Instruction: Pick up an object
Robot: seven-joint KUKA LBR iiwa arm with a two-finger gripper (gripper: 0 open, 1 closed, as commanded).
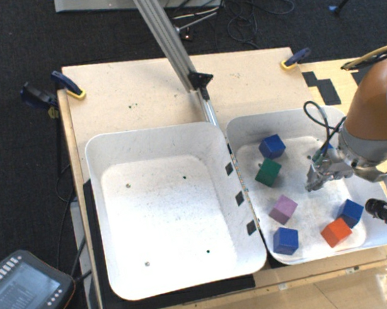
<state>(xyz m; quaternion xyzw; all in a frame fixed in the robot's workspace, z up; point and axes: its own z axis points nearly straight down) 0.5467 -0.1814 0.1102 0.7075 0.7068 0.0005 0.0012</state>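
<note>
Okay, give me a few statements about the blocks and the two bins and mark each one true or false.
1. All the blocks lie in the right bin. True.
2. The green block sits beside a blue block. True.
3. The orange block lies in the left bin. False: it lies in the right bin, by another blue block.
4. There are two purple blocks. False: there is one purple block.
5. The gripper is over the right bin. True.
6. There are four blue blocks. False: there are three, the third below the purple one.
</note>
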